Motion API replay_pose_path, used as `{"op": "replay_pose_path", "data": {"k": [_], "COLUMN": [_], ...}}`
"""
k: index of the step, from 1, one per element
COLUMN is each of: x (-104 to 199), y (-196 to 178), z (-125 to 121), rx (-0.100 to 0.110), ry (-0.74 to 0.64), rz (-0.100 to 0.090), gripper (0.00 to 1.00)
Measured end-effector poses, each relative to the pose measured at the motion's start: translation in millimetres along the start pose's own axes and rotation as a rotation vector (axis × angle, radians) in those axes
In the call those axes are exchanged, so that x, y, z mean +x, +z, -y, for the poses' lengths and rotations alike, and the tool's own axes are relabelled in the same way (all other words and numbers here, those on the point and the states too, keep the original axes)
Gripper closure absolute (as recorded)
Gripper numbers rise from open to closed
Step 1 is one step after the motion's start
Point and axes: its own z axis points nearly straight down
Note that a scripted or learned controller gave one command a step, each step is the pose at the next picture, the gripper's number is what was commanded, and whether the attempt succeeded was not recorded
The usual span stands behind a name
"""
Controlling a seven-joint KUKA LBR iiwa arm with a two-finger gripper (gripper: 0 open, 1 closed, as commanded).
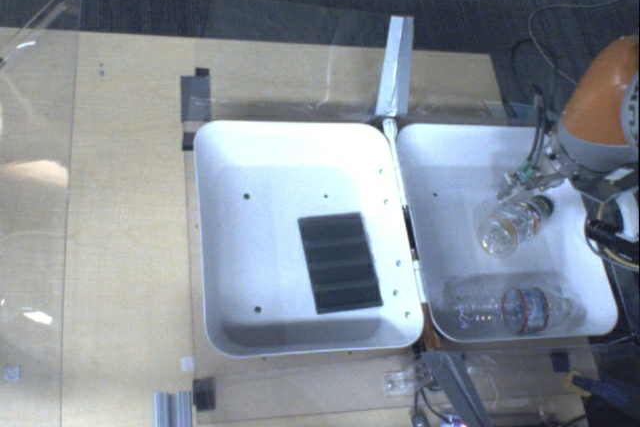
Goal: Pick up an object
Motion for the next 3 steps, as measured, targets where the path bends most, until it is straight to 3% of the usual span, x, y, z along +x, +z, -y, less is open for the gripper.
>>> {"op": "replay_pose_path", "data": {"k": [1,2,3], "x": [0.1,12.0,12.5], "y": [0.1,11.7,-0.8], "z": [-0.1,26.3,22.8], "rx": [0.000,0.007,0.000], "ry": [-0.001,-0.340,-0.341], "rz": [0.000,-0.004,-0.001], "gripper": [0.00,0.00,1.00]}}
